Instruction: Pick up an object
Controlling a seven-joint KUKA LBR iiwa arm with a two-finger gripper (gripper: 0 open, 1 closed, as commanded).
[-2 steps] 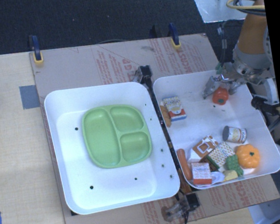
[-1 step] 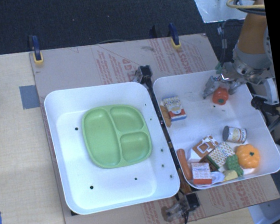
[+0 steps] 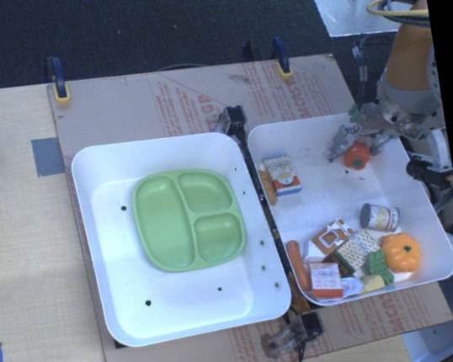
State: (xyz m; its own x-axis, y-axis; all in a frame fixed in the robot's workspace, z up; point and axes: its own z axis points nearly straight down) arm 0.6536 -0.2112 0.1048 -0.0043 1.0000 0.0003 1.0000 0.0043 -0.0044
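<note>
Tomato [image 3: 356,156], small and red, sits near far edge of right bin [image 3: 315,138], directly under claw [image 3: 356,140]. Claw's fingers spread either side of tomato, not clenched. Near corner holds orange pumpkin [image 3: 401,252], tin can [image 3: 379,216], small boxes. Left bin [image 3: 108,237] holds green divided plate [image 3: 188,218].

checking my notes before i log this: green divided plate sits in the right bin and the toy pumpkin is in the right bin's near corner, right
Not quite. The camera view shows the green divided plate in the left bin, alone on its floor. The rest holds: the orange toy pumpkin sits in the right bin, in its near corner, beside a pile of small food toys.
</note>
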